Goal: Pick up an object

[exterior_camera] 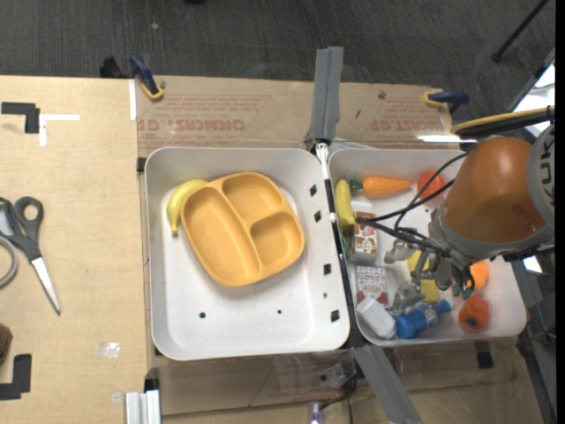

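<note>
Here two white bins sit side by side: the left bin [177, 325] carries one yellow divided plate [240, 228] hiding most of one banana [181, 200]. The arm's orange band [496, 191] covers much of the right bin [503, 327], where the gripper [422, 283] hangs among jumbled small items [402, 318].

Two white bins: the left bin [177, 325] and the right bin [503, 329]. The left bin contains one yellow divided plate [238, 228], with three compartments, and one banana [181, 200]. The right bin contains one carrot [387, 185], one second banana [343, 206], one blue bottle [422, 319] and what appear to be three orange-red items, partly hidden by the arm. One pair of scissors [33, 247] lies on the bench.
</note>
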You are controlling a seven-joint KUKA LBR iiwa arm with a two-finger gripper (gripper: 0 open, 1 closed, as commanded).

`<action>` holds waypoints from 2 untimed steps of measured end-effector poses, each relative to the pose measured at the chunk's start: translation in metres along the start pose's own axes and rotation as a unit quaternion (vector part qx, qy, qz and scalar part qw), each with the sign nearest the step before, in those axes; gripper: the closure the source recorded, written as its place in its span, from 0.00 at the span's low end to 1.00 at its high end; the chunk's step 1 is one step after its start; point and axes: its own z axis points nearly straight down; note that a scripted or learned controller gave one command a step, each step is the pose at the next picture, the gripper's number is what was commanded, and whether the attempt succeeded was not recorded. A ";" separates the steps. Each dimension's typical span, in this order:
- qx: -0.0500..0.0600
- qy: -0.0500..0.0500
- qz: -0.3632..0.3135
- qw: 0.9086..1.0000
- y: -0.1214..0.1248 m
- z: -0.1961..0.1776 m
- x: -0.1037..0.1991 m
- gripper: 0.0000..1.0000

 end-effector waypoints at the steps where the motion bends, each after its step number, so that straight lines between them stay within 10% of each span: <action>1: 0.001 0.003 0.053 0.999 0.013 0.002 -0.066 0.00; 2: 0.000 0.004 0.025 1.000 -0.007 0.002 -0.002 0.00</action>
